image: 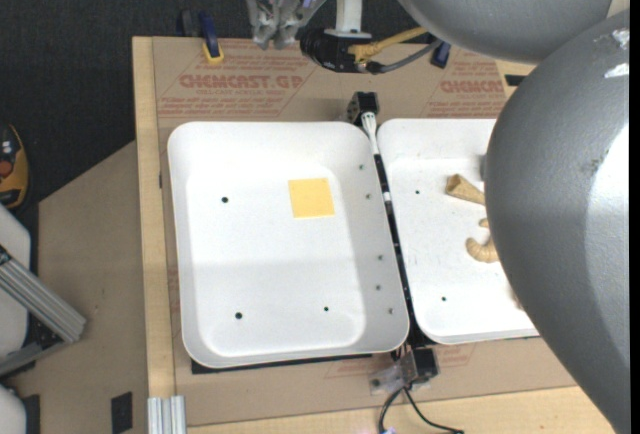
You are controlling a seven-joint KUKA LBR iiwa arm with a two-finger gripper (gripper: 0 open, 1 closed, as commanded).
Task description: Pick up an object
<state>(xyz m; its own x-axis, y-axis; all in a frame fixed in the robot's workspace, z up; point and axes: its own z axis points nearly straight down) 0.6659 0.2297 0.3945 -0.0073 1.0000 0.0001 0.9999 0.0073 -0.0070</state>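
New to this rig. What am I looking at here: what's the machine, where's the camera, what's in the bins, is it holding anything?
One camera, fixed above the bench, looks down at a slant. The big grey shapes at right are the robot arm, reaching in from that side. Its gripper hangs at the top, above the bench's far edge, outside both bins; nothing shows between its fingers. Two shallow white bins sit side by side. The left bin holds a flat yellow square. The right bin holds a few small tan pieces, partly hidden by the arm.
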